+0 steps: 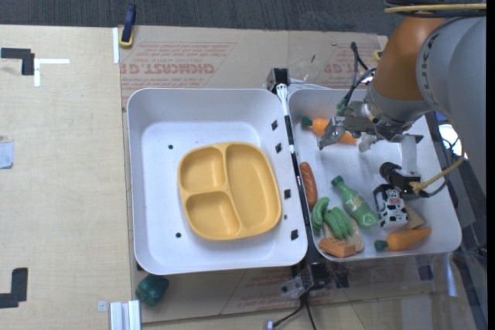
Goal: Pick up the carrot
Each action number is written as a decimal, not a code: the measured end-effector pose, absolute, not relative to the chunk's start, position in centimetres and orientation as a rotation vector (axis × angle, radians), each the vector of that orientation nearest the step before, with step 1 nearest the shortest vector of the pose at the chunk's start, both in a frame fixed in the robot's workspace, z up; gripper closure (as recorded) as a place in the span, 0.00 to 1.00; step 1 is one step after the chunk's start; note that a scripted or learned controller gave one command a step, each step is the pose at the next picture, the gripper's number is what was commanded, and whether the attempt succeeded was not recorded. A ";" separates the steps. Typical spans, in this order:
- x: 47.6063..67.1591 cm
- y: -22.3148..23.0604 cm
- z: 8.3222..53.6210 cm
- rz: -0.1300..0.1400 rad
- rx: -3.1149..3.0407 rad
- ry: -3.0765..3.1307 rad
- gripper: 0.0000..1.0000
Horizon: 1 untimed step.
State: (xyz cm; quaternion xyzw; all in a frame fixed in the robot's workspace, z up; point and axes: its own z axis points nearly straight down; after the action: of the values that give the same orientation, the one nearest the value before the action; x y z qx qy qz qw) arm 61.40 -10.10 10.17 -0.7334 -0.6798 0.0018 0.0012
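Left bin (147, 189): a yellow three-compartment tray (229, 190) lying flat.

Right bin (442, 239): a hot dog (308, 183) by the left wall; a green bottle (353, 202); a green leafy vegetable (330, 218); a sandwich-like piece (340, 246); a small black-and-white cow figure (393, 206).

Task item, carrot (405, 239): orange with a green tip, lying along the near edge of the right bin, just in front of the cow figure; nothing touches it.

A second orange piece (320, 124) with a green end lies at the far left corner; identity unclear.

Gripper (349, 134): low at the far end of the right bin, over an orange item, well apart from the near carrot; whether it is spread or closed cannot be told.

Progress, judged: carrot not lifted; approach, grasp and lift remain.
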 end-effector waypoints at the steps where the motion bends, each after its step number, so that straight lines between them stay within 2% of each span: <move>1: 65.0 -11.4 8.6 0.052 -2.531 -1.807 0.00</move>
State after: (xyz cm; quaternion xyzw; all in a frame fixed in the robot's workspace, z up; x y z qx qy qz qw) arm 65.02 -11.37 8.57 -0.8136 -0.5810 0.0168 0.0156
